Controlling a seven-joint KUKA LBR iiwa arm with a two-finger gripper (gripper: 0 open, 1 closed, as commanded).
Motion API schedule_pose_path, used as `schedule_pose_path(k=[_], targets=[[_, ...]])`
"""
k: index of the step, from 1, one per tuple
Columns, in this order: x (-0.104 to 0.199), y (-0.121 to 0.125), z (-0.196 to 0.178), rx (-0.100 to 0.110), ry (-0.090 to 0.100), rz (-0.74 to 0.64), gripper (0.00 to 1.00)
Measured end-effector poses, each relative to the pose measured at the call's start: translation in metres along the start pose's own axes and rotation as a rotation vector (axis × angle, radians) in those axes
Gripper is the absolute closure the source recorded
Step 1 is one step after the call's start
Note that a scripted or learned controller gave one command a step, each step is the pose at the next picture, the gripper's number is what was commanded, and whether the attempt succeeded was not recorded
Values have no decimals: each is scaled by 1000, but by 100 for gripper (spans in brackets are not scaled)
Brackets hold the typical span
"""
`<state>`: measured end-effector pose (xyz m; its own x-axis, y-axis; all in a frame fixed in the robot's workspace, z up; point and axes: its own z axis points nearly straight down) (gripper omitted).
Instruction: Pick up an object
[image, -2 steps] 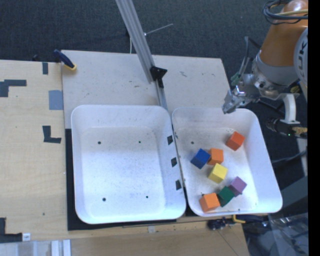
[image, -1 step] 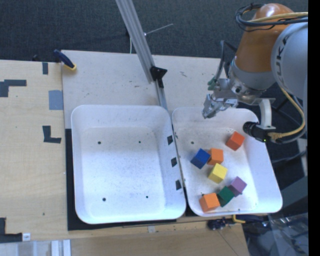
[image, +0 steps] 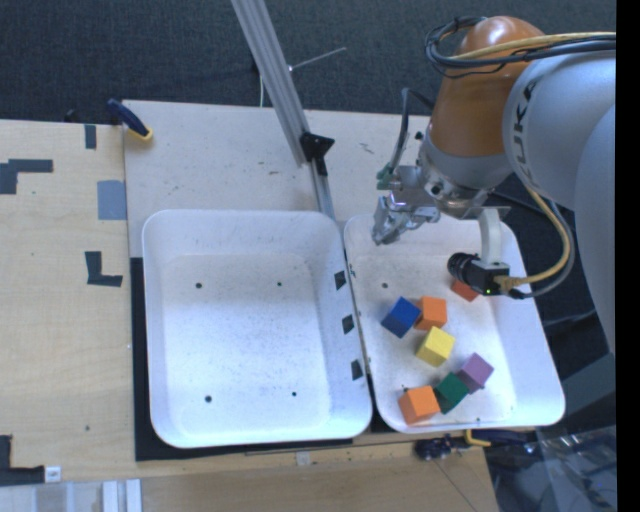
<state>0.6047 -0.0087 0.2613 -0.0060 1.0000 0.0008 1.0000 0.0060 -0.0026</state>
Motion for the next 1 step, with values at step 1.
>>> schedule_pose_path(k=[1], targets=[[57, 2, 19, 2, 0, -1, 100]])
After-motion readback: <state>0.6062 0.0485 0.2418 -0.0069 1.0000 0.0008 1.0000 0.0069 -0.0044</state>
